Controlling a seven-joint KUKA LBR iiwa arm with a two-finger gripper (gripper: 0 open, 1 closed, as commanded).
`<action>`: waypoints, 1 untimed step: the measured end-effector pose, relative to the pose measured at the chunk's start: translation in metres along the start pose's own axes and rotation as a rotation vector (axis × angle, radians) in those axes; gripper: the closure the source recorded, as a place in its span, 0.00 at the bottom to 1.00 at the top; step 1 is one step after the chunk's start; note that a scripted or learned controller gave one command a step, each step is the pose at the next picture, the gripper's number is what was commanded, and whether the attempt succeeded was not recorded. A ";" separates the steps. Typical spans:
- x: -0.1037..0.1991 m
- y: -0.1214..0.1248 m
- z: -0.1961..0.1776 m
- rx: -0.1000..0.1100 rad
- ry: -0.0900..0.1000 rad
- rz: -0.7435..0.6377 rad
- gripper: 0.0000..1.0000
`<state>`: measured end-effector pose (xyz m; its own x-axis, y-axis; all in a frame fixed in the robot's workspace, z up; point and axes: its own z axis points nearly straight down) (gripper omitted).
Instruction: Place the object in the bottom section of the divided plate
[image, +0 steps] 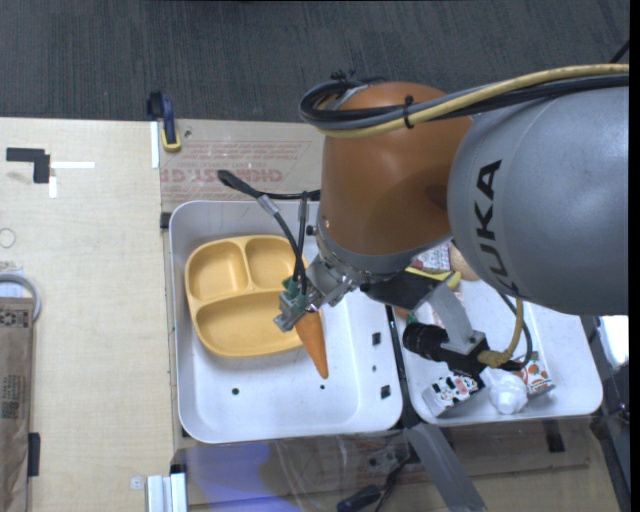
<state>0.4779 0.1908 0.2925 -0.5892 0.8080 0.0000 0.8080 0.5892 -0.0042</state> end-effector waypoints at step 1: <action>-0.005 0.050 -0.091 -0.002 -0.001 0.029 1.00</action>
<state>0.5212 0.2166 0.3835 -0.5659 0.8245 -0.0012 0.8245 0.5659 -0.0021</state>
